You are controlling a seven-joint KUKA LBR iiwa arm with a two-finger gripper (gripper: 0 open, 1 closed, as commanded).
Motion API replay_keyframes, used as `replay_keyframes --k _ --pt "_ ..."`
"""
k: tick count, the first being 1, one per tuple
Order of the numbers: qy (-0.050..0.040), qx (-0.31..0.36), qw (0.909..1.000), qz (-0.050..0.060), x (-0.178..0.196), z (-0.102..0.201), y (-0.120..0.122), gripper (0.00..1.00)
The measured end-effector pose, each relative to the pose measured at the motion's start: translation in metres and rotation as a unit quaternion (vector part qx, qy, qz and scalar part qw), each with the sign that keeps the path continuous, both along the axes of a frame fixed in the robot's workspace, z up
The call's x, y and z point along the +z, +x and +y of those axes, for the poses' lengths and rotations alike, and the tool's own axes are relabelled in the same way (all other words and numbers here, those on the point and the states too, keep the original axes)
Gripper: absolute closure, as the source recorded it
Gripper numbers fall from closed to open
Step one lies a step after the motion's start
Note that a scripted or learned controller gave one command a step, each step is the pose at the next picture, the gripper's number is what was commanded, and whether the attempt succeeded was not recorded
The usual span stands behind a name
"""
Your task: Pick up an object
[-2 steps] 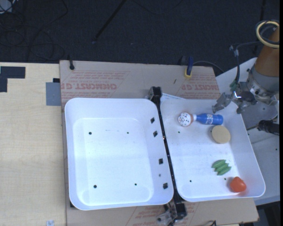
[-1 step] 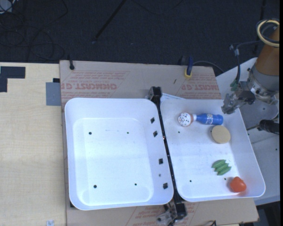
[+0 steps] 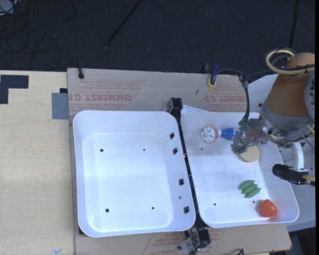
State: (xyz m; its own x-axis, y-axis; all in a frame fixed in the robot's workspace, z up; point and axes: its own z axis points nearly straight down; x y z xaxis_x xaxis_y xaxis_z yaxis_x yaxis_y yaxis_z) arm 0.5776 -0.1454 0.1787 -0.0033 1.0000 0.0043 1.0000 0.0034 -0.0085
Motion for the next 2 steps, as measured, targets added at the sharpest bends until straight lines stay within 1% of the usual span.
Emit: replay_keyframes --k 1,2 --pt "-0.0022 -0.002 1.0 -0.004 0.001 -0.004 0.003 0.0" --pt "-0.0022 0.0 1.0 -0.005 -0.026 -0.011 0.063 0.0"
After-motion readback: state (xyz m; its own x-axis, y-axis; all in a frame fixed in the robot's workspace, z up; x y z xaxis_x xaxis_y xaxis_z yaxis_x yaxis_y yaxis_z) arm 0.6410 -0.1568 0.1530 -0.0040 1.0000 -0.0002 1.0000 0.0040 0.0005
